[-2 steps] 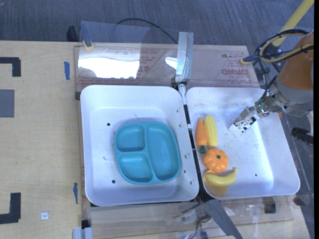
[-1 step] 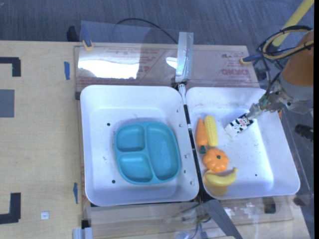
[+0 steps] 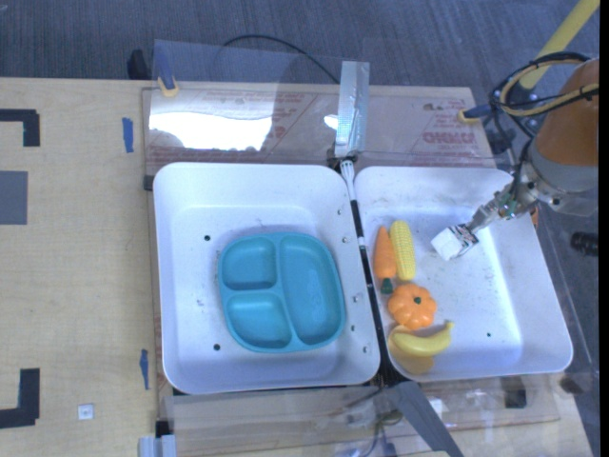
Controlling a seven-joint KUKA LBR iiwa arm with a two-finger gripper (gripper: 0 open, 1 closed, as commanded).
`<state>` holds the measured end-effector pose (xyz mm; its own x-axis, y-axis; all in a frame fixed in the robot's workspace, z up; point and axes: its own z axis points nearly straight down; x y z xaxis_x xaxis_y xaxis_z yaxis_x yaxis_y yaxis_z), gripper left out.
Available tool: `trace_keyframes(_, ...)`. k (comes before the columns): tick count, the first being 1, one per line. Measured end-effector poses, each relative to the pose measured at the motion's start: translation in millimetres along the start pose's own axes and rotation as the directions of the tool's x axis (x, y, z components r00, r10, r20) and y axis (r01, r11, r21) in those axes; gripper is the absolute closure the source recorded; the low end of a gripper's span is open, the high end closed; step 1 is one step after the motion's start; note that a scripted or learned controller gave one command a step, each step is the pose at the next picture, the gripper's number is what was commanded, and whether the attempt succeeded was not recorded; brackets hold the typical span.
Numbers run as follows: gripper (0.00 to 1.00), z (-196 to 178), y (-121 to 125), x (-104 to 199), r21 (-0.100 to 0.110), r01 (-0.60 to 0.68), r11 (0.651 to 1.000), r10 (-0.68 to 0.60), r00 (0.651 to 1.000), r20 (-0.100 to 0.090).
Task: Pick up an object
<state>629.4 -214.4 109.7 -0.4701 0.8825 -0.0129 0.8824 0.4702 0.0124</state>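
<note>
While hovering in right bin: gripper, finger state impossible to tell.
Targets: carrot, corn, pumpkin, banana, clustered left.
Advice: shift left, descend centred over corn.

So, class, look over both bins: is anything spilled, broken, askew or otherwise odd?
Nothing stands out. The blue divided tray lies flat in the left bin. In the right bin, the carrot, corn, small pumpkin and banana sit clustered by the left wall, intact. The gripper hovers nearby.
</note>
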Motion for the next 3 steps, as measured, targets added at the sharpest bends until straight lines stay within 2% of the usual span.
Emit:
trace_keyframes(1,1.0,-14,31,-25,0.007,0.27,0.963,-0.27,0.963,-0.013)
trace_keyframes(2,1.0,25,21,-20,0.003,0.51,0.86,-0.51,0.86,-0.017)
trace_keyframes(3,1.0,16,22,-20,0.0,0.508,0.861,-0.508,0.861,-0.015)
